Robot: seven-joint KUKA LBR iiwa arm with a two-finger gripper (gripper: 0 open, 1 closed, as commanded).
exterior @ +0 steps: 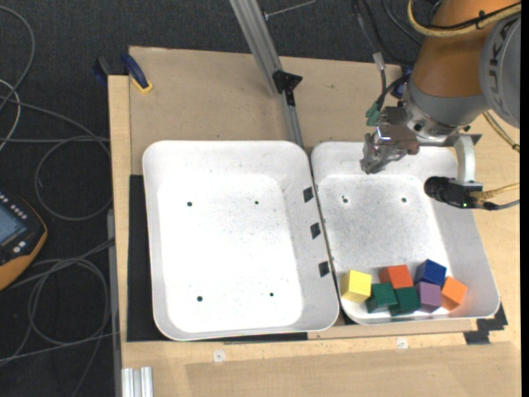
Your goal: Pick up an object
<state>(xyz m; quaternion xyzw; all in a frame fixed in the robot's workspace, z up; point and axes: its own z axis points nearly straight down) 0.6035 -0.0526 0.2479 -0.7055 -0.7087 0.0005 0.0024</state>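
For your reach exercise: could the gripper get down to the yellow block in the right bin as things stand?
Probably yes. The gripper hangs over the right bin's far end; bare floor lies between it and the yellow block, whose top is uncovered, though bin wall and green block crowd it.

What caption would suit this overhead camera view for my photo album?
Robot arm's tool poised over the right bin's far end, coloured blocks clustered at its near edge.

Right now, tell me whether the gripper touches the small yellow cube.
Apart. The camera view shows the gripper over the right bin's far end, with bare floor separating it from the small yellow cube at the near end.
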